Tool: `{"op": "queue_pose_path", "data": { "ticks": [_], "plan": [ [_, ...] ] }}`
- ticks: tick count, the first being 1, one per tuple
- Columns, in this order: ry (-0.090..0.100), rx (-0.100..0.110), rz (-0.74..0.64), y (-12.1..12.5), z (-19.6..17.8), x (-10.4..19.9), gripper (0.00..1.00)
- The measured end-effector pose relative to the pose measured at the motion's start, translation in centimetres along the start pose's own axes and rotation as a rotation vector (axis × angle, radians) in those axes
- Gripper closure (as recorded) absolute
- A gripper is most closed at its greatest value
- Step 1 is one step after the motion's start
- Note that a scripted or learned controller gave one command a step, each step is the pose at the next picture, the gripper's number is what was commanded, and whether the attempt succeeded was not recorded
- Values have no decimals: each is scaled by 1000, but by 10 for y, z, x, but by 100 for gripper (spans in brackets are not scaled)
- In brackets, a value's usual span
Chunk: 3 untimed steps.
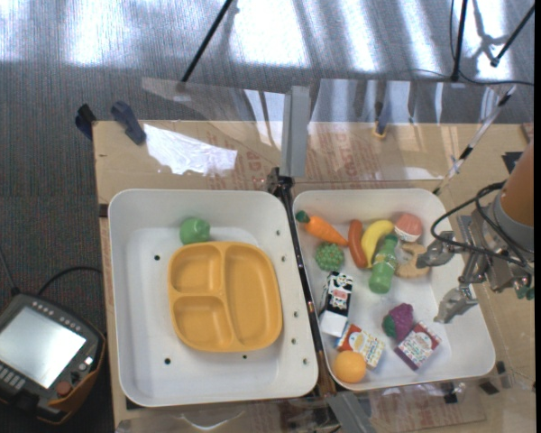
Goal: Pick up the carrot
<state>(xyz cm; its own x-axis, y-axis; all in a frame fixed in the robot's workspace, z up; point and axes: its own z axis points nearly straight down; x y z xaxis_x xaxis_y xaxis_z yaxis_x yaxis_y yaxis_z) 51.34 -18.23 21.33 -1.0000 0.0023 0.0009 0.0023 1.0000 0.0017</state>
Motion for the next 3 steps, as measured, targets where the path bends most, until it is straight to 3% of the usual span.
{"op": "queue_pose_path", "data": {
  "ticks": [1, 2, 3],
  "plan": [
    [4, -2, 107, 56, 63, -49, 0],
    [-2, 0, 180, 77, 74, -102, 0],
    [-23, 1, 354, 94, 109, -115, 0]
  ]
}}
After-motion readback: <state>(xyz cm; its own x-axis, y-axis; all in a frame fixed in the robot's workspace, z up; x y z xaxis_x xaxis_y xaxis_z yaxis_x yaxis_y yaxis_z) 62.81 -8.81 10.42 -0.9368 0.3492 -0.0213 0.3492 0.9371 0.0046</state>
